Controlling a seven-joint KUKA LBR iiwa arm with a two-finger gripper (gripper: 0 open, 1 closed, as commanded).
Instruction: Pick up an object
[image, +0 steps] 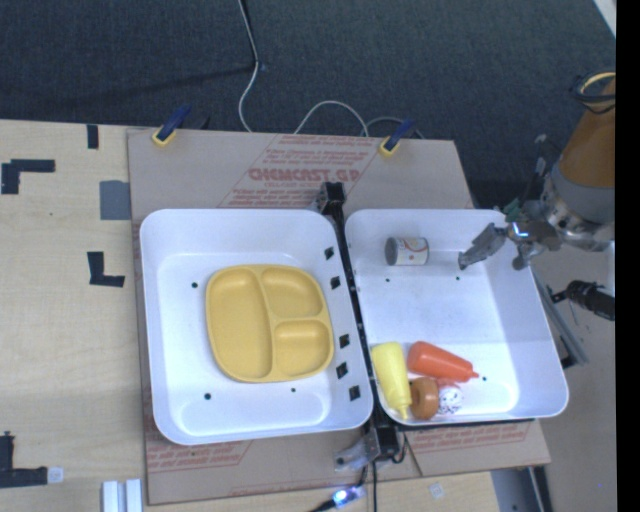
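1. Leftmost, the shallow white left bin (170, 300) holds a yellow plastic plate with three compartments (268, 322), lying flat near the bin's middle.
2. Next, a black divider strip (345, 300) runs between the two bins, which stand side by side on a brown cardboard sheet (290, 175).
3. Then the shallow white right bin (520, 330) holds a small grey-and-white can (407, 251) lying on its side at the far end.
4. At its near end, a yellow squeeze bottle (391, 376), an orange toy carrot (441, 361) and a small brown-and-white round item (433, 399) lie bunched together, touching.
5. Rightmost, the grey two-finger gripper (497, 246) hovers over the bin's far right corner, fingers (480, 249) spread apart with nothing between them, well apart from the can and the near cluster.
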